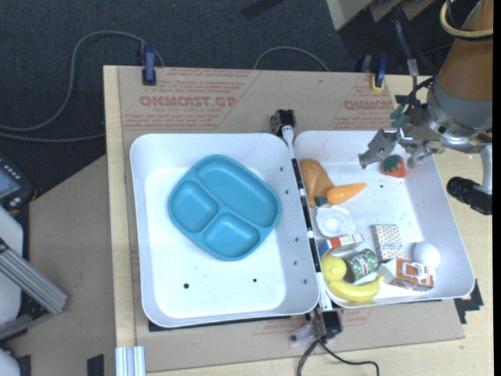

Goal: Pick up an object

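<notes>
Camera view — gripper [394, 149] (fingers spread) above strawberry [394, 166], right bin [448, 210].

1 fixed camera looks down at a slant from above the near side of the bench [235, 84], far enough to take in both white bins, the left bin [156, 280] and the right bin [446, 233], plus surrounding floor.

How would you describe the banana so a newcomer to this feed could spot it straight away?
Start at the right bin, the one crowded with toy food. Go to its near corner beside the divider between the bins, where the banana lies along the rim. It is the curved yellow thing, just below the green can and a rounder yellow fruit.
</notes>
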You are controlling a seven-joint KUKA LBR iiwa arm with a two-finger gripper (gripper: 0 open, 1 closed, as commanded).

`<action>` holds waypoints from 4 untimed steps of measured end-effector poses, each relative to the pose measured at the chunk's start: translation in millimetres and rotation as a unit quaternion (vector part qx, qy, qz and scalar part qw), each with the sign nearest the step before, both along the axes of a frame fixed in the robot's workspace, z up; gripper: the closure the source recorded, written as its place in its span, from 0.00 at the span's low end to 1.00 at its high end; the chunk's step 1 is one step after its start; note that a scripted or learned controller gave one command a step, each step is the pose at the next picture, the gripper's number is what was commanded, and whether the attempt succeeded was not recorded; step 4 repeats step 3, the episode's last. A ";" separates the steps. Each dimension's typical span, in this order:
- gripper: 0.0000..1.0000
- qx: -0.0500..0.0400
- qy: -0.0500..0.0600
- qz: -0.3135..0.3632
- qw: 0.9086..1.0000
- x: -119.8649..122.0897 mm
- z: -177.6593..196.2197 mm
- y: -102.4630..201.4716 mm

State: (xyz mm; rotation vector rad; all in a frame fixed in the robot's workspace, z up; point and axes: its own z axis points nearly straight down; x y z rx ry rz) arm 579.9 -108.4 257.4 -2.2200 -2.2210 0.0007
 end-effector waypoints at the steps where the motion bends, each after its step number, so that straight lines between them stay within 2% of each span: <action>1: 0.00 0.001 0.006 0.000 1.000 8.8 -117.1 3.3; 2: 0.00 0.000 0.001 0.000 1.000 27.0 -175.9 15.5; 3: 1.00 0.000 -0.003 0.000 1.000 28.4 -160.8 14.7; 4: 1.00 0.000 -0.003 0.000 1.000 28.4 -160.8 14.7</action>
